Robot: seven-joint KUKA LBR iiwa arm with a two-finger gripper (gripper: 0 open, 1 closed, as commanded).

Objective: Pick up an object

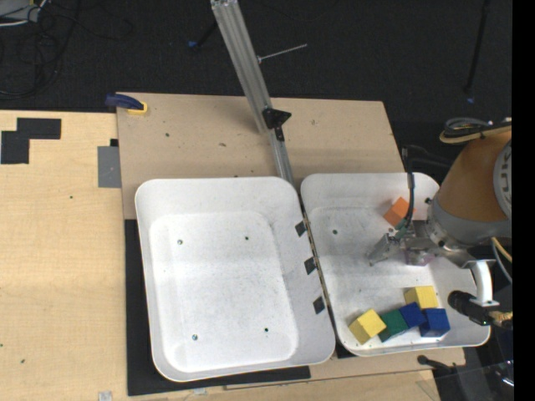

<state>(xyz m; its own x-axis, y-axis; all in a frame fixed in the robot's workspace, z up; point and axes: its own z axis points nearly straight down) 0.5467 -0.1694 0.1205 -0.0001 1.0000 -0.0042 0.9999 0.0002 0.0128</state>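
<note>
We see a tan bench [251, 136] against a dark floor, bearing a left bin [221, 278] and a right bin [351, 203], with a slanted metal rail [247, 65] behind. The end effector [407, 245] sits low in the right bin; we cannot tell its state. An orange block [395, 210] lies just beside it, farther back. Yellow, green and blue blocks [401, 317] cluster at the near rim, apart.

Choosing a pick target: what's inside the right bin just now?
The right bin holds an orange block by the gripper, plus two yellow blocks, a green block and blue blocks near its front edge. The arm covers the bin's right side.
</note>
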